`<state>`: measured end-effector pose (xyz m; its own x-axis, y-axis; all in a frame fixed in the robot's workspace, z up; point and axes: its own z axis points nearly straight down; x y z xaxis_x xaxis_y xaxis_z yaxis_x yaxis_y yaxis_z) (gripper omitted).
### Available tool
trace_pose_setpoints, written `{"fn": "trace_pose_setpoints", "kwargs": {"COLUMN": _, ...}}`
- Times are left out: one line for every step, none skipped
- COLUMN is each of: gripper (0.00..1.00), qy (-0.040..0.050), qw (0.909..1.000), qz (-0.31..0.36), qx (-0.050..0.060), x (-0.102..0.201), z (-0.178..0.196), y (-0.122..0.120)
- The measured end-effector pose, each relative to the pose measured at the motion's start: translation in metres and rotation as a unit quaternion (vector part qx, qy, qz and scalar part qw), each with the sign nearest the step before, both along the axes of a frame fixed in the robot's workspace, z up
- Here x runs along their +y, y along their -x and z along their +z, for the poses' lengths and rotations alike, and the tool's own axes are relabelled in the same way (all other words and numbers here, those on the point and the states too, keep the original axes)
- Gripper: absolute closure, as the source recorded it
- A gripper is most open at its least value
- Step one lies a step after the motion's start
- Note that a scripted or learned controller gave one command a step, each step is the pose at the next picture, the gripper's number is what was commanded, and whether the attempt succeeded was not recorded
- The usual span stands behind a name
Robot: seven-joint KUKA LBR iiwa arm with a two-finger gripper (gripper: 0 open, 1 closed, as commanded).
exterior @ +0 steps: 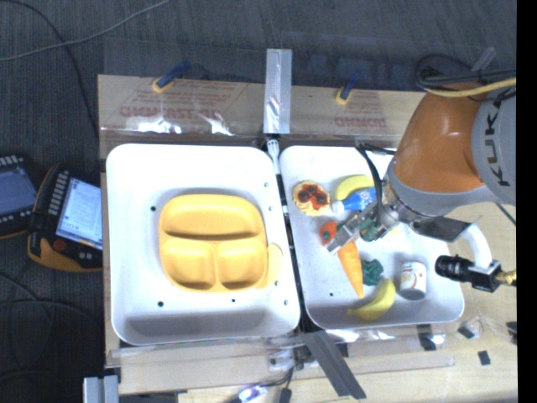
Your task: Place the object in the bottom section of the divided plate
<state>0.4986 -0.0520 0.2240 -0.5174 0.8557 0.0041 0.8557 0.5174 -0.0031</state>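
Note:
A yellow divided plate [167, 254] lies in the left bin [134, 309], with one wide section at the far side and two smaller ones at the near side; nothing is in it. My gripper [359, 227] hangs low in the right bin [436, 309], over a cluster of toys. Directly at it are an orange carrot [351, 267], a small red piece [328, 231] and a blue piece [362, 200]. The arm's wrist hides how the gripper meets these things, and I see nothing clearly held.
The right bin also holds a round pizza-like toy [309, 196], a yellow banana [352, 185] at the far side, a green piece [371, 269], a white can [410, 279] and a second banana [375, 300] near the front wall. A ridge separates the two bins.

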Motion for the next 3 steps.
{"fn": "trace_pose_setpoints", "kwargs": {"gripper": 1.00, "qy": 0.0014, "qw": 0.9968, "qz": -0.080, "qx": 0.002, "x": 0.080, "z": -0.045, "y": -0.040}}
{"fn": "trace_pose_setpoints", "kwargs": {"gripper": 1.00, "qy": 0.0056, "qw": 0.9680, "qz": -0.251, "qx": 0.001, "x": 0.142, "z": -0.037, "y": -0.124}}
{"fn": "trace_pose_setpoints", "kwargs": {"gripper": 0.00, "qy": 0.0056, "qw": 0.9680, "qz": -0.251, "qx": 0.001, "x": 0.142, "z": -0.037, "y": -0.124}}
